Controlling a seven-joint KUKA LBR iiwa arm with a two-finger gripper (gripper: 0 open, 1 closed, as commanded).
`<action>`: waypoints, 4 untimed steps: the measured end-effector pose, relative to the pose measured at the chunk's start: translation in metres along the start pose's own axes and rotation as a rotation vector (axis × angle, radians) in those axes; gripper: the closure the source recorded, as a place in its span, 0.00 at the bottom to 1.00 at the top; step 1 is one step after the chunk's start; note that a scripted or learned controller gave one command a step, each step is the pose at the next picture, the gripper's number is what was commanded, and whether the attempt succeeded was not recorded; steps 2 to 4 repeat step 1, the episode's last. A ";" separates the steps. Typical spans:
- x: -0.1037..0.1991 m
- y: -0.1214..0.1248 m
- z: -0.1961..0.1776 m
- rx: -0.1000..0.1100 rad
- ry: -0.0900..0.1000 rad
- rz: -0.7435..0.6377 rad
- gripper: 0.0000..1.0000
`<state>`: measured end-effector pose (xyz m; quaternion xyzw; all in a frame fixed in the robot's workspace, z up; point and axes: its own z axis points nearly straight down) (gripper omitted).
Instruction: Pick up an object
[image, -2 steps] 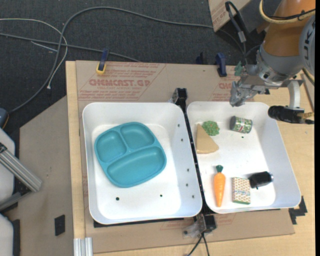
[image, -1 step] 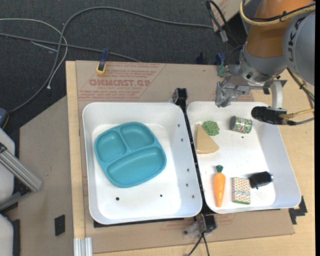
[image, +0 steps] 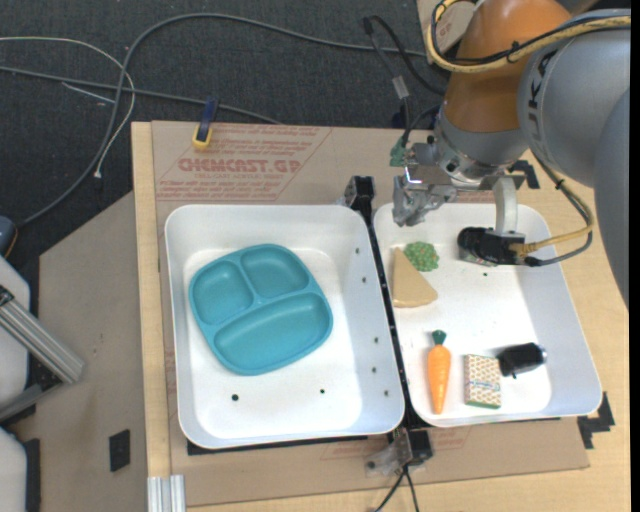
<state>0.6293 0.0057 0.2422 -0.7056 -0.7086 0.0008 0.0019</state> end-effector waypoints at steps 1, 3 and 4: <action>0.052 -0.006 -0.004 -0.002 0.000 0.000 1.00; 0.052 -0.006 -0.004 -0.002 0.000 0.000 1.00; 0.052 -0.006 -0.004 -0.002 0.000 0.000 1.00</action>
